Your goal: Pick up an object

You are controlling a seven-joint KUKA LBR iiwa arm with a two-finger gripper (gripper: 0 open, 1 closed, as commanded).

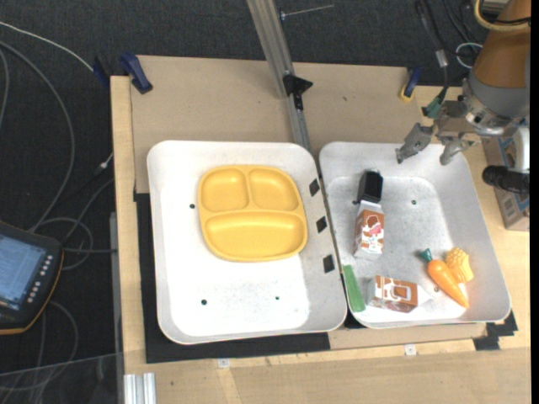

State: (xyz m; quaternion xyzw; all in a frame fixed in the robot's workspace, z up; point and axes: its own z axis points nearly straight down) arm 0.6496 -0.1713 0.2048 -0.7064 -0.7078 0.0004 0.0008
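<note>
Gripper (434, 144) spread wide, holding nothing, over the right bin's (472, 225) far edge. Wooden bench (210, 82) on dark carpet, cables around. Left bin (168, 293) holds a yellow divided plate (251, 211). Right bin: black-capped carton (369, 217) mid, green stick (353, 287), brown box (396, 293), toy carrot (445, 281) and corn (459, 263) along near edge.

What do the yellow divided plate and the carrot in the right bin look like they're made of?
The yellow divided plate looks like moulded plastic: one even colour, rounded rims, a soft satin sheen. The carrot seems a toy, probably plastic or rubber, judging by its flat bright orange and stubby green top; the view is too small to tell which.
</note>
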